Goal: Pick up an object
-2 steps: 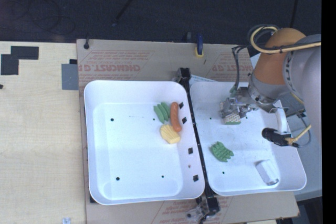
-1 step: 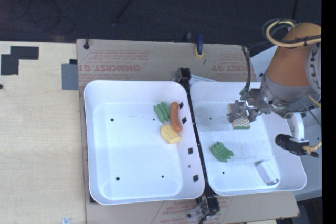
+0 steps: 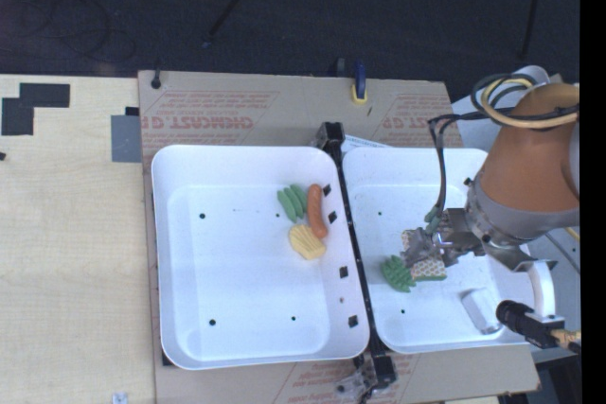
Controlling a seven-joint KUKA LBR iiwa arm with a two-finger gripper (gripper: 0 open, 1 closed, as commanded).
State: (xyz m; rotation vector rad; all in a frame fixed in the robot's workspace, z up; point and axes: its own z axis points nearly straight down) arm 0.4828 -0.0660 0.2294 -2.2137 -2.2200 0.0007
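Note:
My gripper (image 3: 419, 247) hangs low in the right bin (image 3: 388, 194), near its middle. Right under it lies a beige checkered piece (image 3: 429, 271), and a green leafy toy (image 3: 398, 274) lies against that piece's left side. The gripper's tip meets the top of the beige piece, and I cannot see whether it grips it. In the left bin (image 3: 218, 298), close to the divider, lie a green bean pod (image 3: 292, 202), an orange carrot (image 3: 315, 210) and a yellow corn piece (image 3: 307, 242).
The two bins meet at a black-clipped divider (image 3: 346, 241) and stand on a cardboard sheet (image 3: 237, 114). A blue and yellow clamp (image 3: 360, 85) holds the cardboard's far edge. The arm's grey and orange body (image 3: 525, 170) covers the right bin's right side.

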